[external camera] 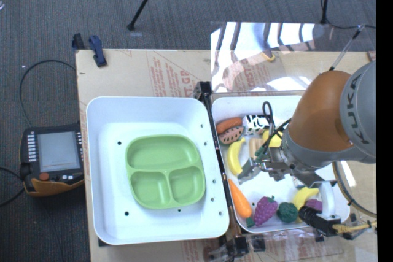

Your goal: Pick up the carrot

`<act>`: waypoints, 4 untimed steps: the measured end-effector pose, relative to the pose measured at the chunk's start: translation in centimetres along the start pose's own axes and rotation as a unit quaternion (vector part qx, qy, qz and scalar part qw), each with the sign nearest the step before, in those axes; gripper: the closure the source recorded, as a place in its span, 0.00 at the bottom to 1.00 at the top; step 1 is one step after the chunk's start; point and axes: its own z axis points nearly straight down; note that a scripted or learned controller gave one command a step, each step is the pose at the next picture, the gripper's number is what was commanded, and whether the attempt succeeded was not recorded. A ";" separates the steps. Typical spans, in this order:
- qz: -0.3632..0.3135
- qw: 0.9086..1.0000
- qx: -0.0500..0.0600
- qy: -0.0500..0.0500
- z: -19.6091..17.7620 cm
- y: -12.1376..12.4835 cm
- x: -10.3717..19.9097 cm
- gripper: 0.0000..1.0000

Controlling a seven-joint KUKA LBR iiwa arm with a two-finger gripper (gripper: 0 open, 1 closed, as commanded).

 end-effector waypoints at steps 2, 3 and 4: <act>-0.109 0.994 0.003 -0.001 0.2 -0.2 -0.5 0.00; -0.012 1.000 0.001 0.000 0.2 -0.1 1.3 0.00; -0.066 0.998 0.003 -0.001 0.3 -0.3 6.6 0.00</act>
